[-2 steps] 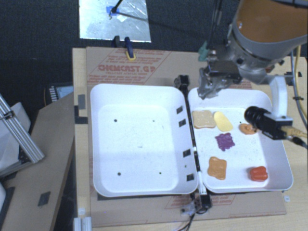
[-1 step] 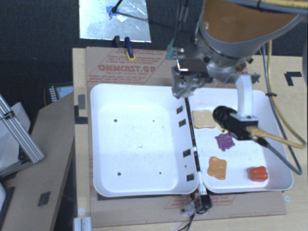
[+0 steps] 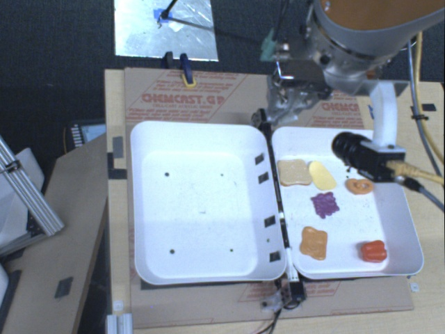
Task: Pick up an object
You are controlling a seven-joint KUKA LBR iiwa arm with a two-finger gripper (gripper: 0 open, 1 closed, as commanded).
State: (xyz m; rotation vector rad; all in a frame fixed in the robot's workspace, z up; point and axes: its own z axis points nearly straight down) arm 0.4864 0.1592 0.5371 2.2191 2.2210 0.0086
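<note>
The right bin holds several small food toys. A tan toast slice lies beside a pale yellow piece. An orange pretzel shape sits further right. A purple grape cluster is in the middle, with an orange piece and a red pepper near the front. My gripper hangs above the far rim between the two bins, apart from all the toys and with nothing seen in it.
The left bin is bare white. A black cylindrical unit on the arm overhangs the right bin's far right part. Brown cardboard lies under the bins, and a shiny metal sheet is behind.
</note>
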